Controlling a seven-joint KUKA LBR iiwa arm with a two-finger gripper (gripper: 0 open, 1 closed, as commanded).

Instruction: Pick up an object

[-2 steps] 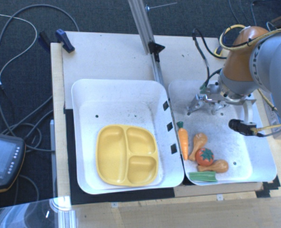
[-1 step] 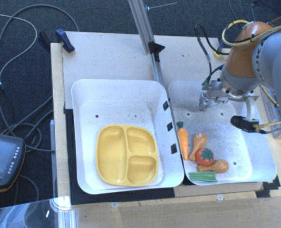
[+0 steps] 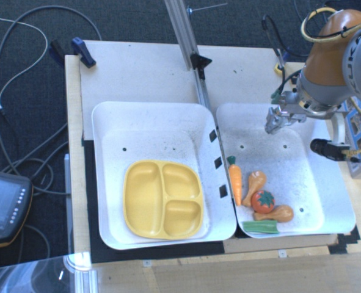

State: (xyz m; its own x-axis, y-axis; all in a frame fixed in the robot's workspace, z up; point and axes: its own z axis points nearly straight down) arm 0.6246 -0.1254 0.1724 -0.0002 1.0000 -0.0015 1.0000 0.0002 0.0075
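Camera view: gripper [image 3: 274,122] at right bin's [image 3: 327,218] 12 o'clock; fingers' spread cannot be told.
Obstructions: carrot [image 3: 235,185], tomato [image 3: 264,201] clustered at 6 o'clock, well apart.
Left bin [image 3: 107,118]: yellow tray [image 3: 164,198].

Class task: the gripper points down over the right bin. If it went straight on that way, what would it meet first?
Probably the bare floor of the right bin: the gripper hangs over its far end, apart from the toy vegetables; depth is uncertain.

No legible text, label, brand, number or sign appears on any surface. The black rectangular markers [image 3: 217,162] along the divider between the two white bins carry no readable characters. The dark screen device [image 3: 3,207] at the left edge displays nothing readable.
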